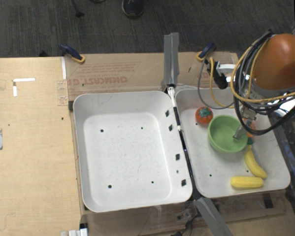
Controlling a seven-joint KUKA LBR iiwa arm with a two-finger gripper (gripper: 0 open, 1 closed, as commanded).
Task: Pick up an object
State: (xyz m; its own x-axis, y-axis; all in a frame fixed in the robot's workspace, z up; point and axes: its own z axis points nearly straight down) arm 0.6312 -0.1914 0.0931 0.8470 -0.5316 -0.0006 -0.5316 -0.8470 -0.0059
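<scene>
Reaching down into the green bowl (228,133) in the right bin (283,174), my gripper (240,133) sits at the bowl's right inner side; cables block the tips, so I cannot tell how wide they stand. Tomato (204,115) touches the bowl's upper left rim. Banana (254,164) lies just below the bowl, corn cob (247,182) beneath it near the front wall. Left bin (84,143) sits beside, across the divider.
</scene>
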